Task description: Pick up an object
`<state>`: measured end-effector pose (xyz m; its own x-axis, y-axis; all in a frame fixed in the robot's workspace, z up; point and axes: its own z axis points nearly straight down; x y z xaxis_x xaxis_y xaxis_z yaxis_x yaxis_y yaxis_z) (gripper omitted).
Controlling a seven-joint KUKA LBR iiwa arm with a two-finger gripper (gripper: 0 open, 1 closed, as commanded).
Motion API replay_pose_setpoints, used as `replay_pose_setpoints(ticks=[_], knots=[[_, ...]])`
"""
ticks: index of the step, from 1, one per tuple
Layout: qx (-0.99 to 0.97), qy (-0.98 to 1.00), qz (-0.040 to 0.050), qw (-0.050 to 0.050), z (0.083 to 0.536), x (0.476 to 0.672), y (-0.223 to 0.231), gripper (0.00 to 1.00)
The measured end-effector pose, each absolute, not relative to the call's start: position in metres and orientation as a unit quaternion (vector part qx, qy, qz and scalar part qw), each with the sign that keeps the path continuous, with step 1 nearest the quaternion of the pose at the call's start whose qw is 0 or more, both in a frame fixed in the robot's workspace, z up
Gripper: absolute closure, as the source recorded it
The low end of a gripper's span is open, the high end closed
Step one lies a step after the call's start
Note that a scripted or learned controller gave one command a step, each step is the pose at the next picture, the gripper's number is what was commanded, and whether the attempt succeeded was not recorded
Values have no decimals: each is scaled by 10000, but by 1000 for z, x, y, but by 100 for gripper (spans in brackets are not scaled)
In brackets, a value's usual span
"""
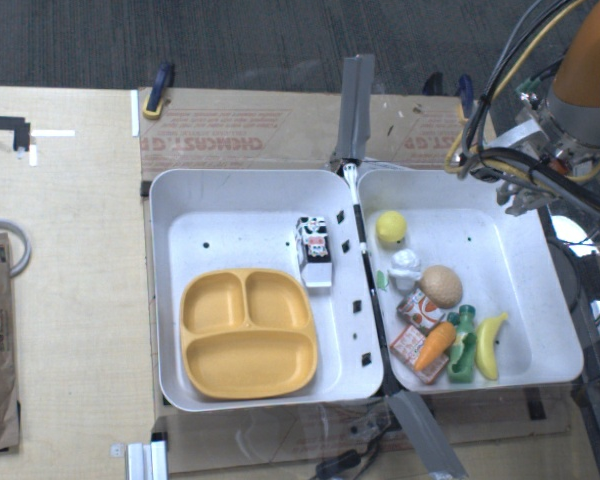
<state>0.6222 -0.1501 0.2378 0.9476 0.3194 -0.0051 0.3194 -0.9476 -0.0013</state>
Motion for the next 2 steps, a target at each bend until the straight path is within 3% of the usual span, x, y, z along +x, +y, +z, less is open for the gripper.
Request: replay_pose_setpoints(ticks=[1,2], knots=[[-9913,-1317,21,-2,377,587,-191,100],[-9895,-1444,34,1,289,582,-116,100]])
